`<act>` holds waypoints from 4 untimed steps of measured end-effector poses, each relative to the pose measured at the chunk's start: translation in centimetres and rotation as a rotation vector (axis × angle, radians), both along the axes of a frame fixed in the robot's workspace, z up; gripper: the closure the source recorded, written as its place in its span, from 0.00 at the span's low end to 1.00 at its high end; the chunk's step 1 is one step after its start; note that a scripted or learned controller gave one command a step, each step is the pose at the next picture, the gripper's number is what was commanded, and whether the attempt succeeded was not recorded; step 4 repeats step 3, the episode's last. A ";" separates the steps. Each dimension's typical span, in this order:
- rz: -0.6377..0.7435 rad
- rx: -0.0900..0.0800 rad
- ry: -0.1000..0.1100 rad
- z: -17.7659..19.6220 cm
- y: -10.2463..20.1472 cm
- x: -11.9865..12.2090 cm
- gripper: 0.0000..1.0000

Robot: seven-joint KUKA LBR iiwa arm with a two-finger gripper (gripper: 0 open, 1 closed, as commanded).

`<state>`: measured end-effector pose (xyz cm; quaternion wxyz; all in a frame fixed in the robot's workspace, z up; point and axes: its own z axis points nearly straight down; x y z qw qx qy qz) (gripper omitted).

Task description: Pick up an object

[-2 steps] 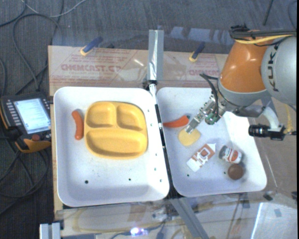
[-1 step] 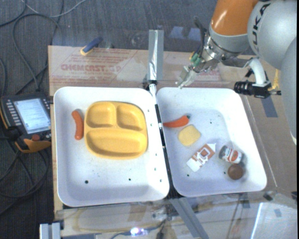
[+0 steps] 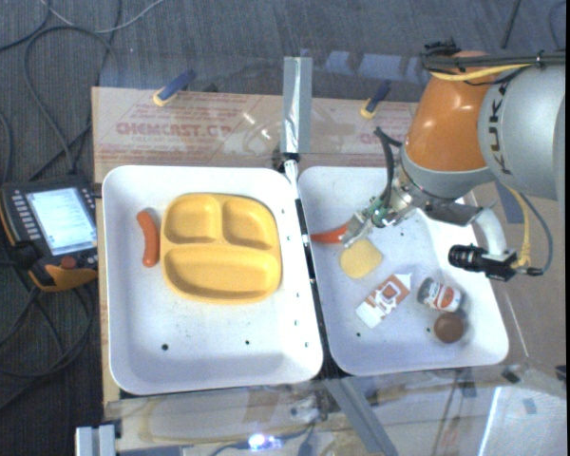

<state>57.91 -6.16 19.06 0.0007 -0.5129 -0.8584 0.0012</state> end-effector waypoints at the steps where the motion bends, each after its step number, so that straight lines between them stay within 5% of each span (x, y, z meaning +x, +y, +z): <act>1: -0.018 0.001 -0.002 5.1 2.8 2.4 1.00; 2: -0.018 0.000 -0.002 5.1 2.8 2.4 0.00; 3: -0.146 -0.001 -0.001 2.2 -4.2 -2.2 0.00; 4: -0.146 -0.001 -0.001 2.2 -4.2 -2.2 0.00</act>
